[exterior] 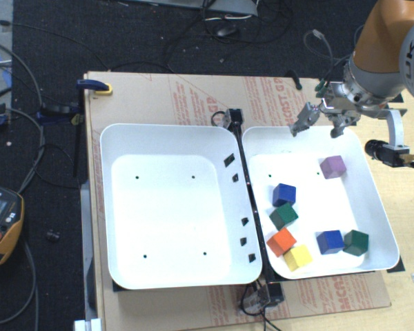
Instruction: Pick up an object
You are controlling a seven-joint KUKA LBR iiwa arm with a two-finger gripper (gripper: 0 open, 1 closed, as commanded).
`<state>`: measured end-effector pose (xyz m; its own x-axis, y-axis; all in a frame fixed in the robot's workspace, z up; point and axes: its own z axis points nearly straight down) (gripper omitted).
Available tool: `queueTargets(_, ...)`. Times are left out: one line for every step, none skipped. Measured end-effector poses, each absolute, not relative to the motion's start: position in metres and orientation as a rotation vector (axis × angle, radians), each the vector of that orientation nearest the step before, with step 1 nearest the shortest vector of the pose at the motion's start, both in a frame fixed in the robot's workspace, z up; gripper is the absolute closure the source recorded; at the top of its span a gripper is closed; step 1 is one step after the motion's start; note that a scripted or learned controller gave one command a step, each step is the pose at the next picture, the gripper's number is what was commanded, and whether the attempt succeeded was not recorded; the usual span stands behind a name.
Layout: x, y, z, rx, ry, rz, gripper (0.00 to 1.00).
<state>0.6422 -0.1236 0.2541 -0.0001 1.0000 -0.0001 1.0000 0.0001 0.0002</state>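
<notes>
Overhead, the pincer (319, 124) hangs spread wide, gripping nothing (above the right bin's (379, 205) far rim).

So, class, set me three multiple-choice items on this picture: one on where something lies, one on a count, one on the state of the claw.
1. Which bin holds the blocks?
A. the left bin
B. the right bin
C. both bins

2. How many blocks are there?
A. five
B. seven
C. nine

3. How is the claw?
A. open above the bin's far edge, holding nothing
B. shut on the purple block
C. pressed onto the yellow block

Answers:
1 B: all blocks lie in the right bin.
2 B: purple block, two blue, two green, orange block and yellow block make seven.
3 A: the claw has its fingers spread with nothing between them.
</notes>
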Motion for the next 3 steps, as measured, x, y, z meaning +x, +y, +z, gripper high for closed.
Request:
queueTargets(0.581, -0.13, 0.096, 2.231, 2.227, -0.012, 0.0)
queueTargets(0.538, -0.094, 0.088, 2.222, 2.225, -0.002, 0.0)
queueTargets(0.539, -0.096, 0.099, 2.222, 2.22, 0.0, 1.0)
